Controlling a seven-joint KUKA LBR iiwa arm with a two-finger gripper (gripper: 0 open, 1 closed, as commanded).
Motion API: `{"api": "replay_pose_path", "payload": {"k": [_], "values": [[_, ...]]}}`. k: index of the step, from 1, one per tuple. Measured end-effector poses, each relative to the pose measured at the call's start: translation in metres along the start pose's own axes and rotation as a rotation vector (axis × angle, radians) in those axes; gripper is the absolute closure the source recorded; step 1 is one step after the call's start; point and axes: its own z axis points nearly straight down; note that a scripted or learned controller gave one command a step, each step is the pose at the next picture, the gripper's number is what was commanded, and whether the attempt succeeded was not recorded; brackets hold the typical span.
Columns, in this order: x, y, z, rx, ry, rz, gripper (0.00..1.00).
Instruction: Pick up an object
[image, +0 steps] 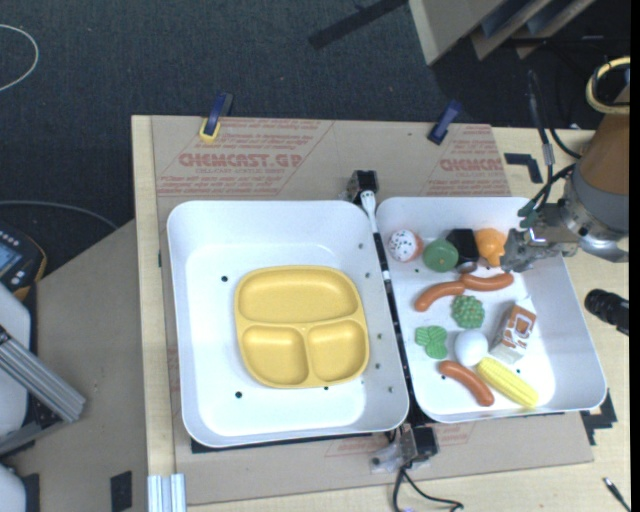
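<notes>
The right bin (578, 330) holds several toy foods. Along its back lie a white dotted die (403, 244), a green round piece (439, 255), a black block (461, 242) and an orange (489, 243). Below them are two red sausages (487, 281) (438, 294), a broccoli (467, 311), a leafy green (432, 340), a white egg (469, 348), a small carton (514, 330), a third sausage (466, 381) and a yellow corn cob (508, 381). My gripper (521, 251) hangs over the bin's back right, just right of the orange and above the upper sausage's end.
The left bin (200, 300) carries a yellow divided plate (300, 325). A black clip (364, 186) sits where the two bins meet at the back. The grey arm (600, 215) comes in over the right bin's far right rim. Cardboard (300, 160) lies under both bins.
</notes>
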Motion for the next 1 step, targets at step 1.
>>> {"api": "replay_pose_path", "payload": {"k": [1], "values": [[0.0594,0.0075,0.0104,0.011,0.005,-0.005,1.00]]}}
